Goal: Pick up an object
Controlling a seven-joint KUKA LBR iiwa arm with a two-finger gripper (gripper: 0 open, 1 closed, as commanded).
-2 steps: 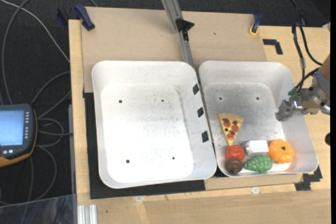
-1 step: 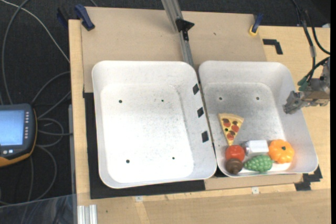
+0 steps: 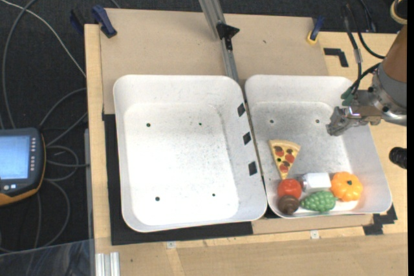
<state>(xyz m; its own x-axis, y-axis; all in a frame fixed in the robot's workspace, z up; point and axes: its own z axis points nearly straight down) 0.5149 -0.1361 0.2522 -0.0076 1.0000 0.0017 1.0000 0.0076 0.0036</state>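
While the tool (image 3: 337, 121) hangs over the right bin (image 3: 259, 90) near its far right side, nothing held and finger state impossible to tell, pick not begun; pizza slice (image 3: 284, 157), tomato (image 3: 290, 189), pumpkin (image 3: 347, 185), green piece (image 3: 318, 201) lie clustered at the bin's near edge.

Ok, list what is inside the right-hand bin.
The right bin holds a pizza slice, a red tomato, a brown piece, a green bumpy piece, a white block and an orange pumpkin. The gripper covers some floor.
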